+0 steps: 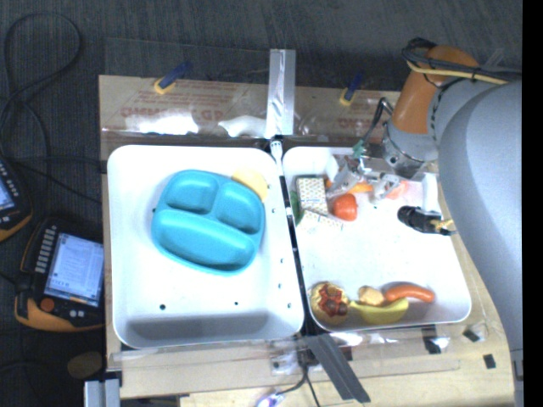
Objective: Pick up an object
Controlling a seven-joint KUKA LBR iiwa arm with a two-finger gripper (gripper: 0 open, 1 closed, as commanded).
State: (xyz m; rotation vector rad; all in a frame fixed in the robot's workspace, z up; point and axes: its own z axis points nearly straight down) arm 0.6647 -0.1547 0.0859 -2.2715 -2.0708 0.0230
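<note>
My gripper [353, 179] is low in the far part of the right bin [382, 253], at the end of the grey arm with the orange band. A round red-orange object [344, 206] lies just in front of it, close to or touching it. To the left of that object lies a silvery patterned packet [311, 193]. Along the near wall of the bin lie a yellow banana [377, 314], an orange sausage-shaped object [409, 293], a small beige piece [370, 295] and a dark red and brown object [329, 300].
The left bin [136, 303] holds a blue divided plate [209, 219], with a pale yellow object [251, 181] at its far right corner. The ridge between the bins [288, 236] runs just left of the packet. The arm's large grey body covers the right bin's right side.
</note>
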